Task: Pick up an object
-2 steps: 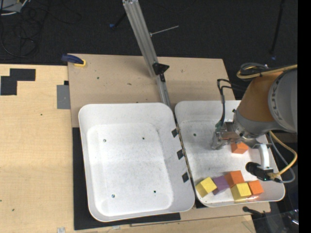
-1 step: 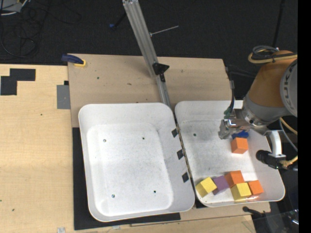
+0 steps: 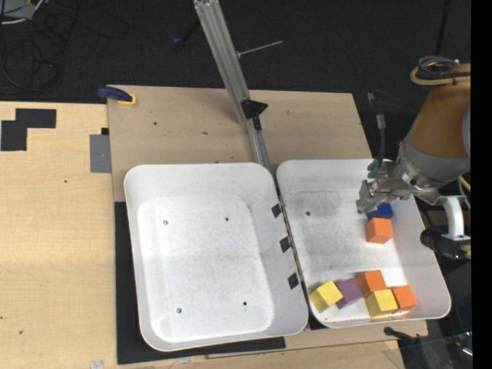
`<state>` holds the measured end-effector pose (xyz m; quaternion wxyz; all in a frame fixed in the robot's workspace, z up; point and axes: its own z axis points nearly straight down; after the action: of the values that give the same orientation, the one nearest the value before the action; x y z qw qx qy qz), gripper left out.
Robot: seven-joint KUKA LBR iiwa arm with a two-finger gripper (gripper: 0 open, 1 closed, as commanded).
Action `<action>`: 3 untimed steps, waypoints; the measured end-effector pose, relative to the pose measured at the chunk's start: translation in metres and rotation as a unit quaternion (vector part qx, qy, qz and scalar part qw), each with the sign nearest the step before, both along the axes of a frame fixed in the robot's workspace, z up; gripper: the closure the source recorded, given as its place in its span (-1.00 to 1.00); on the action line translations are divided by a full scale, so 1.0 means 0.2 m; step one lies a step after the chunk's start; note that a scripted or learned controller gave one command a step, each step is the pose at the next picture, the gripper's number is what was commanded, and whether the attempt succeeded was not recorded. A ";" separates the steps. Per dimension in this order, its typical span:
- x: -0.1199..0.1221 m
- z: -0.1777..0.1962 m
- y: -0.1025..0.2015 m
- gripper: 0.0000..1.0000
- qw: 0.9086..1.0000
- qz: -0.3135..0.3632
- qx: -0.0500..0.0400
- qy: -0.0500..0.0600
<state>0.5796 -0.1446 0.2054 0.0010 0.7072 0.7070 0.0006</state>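
On the wooden bench [image 3: 192,129], the right bin [image 3: 330,206] is entered by the gripper [image 3: 377,198] — its hold cannot be told — above a blue block [image 3: 383,211] touching an orange block [image 3: 378,230], so a straight, centred descent is advised.

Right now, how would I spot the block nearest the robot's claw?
Look in the right bin. Near its upper right, the gripper hangs over a blue block, and just below that sits an orange block. That orange one lies apart from the cluster of yellow, purple and orange blocks at the bin's bottom edge.
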 end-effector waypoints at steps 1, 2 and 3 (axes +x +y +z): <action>0.00 0.18 -0.01 1.00 1.000 0.001 0.000 0.000; -0.03 0.21 0.25 1.00 1.000 0.002 0.002 0.002; -0.11 0.24 0.51 1.00 1.000 0.002 0.002 0.003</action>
<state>0.5584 -0.0434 0.2534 -0.0024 0.7055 0.7087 -0.0003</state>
